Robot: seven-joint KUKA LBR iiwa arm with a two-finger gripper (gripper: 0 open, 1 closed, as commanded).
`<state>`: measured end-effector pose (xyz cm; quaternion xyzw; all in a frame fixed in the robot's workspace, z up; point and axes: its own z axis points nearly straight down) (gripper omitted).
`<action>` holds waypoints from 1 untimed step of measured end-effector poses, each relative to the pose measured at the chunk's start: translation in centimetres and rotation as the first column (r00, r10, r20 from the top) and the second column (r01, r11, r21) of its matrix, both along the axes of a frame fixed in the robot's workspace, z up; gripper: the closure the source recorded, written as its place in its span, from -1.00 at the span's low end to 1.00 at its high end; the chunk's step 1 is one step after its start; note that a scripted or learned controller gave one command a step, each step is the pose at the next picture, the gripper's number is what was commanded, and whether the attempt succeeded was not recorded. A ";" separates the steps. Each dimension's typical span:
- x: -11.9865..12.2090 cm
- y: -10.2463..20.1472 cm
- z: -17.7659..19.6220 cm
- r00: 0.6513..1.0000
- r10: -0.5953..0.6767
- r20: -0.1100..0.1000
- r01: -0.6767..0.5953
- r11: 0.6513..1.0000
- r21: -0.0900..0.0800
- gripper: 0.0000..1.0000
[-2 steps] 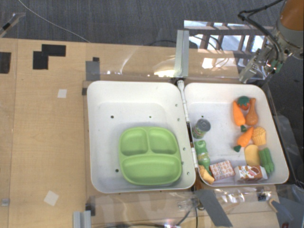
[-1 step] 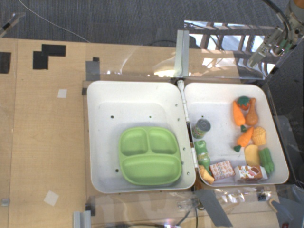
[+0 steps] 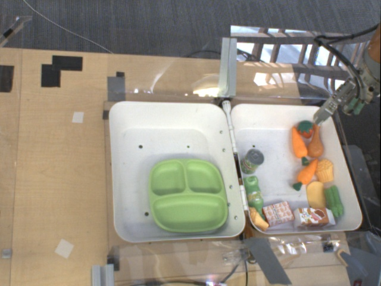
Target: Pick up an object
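I see the grey two-finger gripper [image 3: 322, 117] at the right white bin's [image 3: 268, 130] far right rim, tip just above the orange toy carrots [image 3: 299, 143]; from this slant I cannot tell its state, and nothing shows held. Those carrots lie among toy food along that bin's right side and near edge. The green divided plastic plate [image 3: 187, 194] sits in the left white bin [image 3: 137, 130].
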<state>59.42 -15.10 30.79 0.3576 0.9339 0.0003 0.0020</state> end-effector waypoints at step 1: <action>0.1 0.1 0.2 1.000 0.002 0.004 -0.002 1.000 -0.001 -1.00</action>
